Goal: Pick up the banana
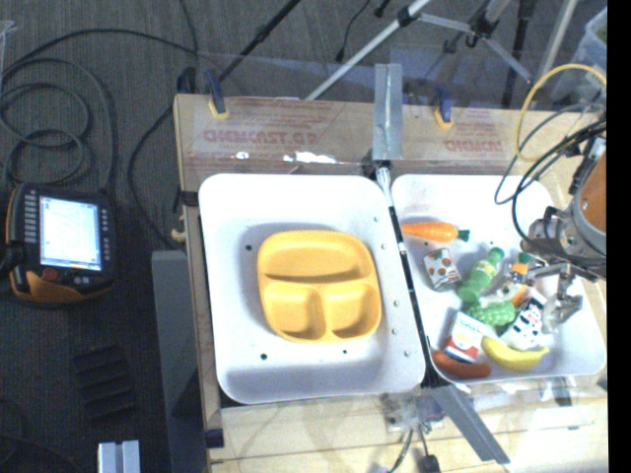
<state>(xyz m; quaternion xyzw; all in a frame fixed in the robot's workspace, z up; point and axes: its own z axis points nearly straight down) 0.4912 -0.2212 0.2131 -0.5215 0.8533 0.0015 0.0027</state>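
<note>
Banana point(515, 354) lay at the near edge of the right bin point(592, 348), beside a red sausage point(460, 365) and a small carton point(467, 334). Gripper point(550, 286) hung above the toy pile, fingers spread, nothing between them. Carrot point(431, 232) lay farther back. Yellow divided tray point(317, 284) sat in the left bin point(227, 294).

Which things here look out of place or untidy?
Nothing looks spilled or damaged. The toys in the right bin are crowded in a loose heap, with the banana near its front edge. The yellow tray sits slightly askew in the left bin.
</note>
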